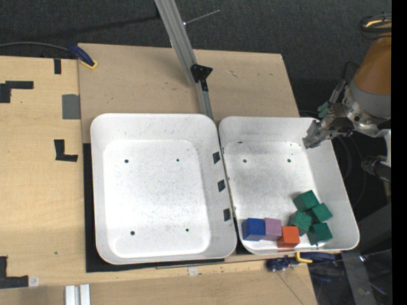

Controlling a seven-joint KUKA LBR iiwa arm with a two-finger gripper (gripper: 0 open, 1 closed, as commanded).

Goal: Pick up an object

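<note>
Several small blocks lie in the right bin (267,164), crowded into its near right corner: a blue block (254,228), a lilac block (273,227), an orange block (290,235) and several green blocks (312,215). My gripper (313,136) hangs over the bin's far right rim, well away from the blocks. I see nothing held at its tip.
The left bin (156,183) sits beside the right one. A slanted metal rail (181,37) runs from the top down to the gap between the bins. Wooden bench (38,170) stretches to the left, with a blue clamp (84,56) at the back.
</note>
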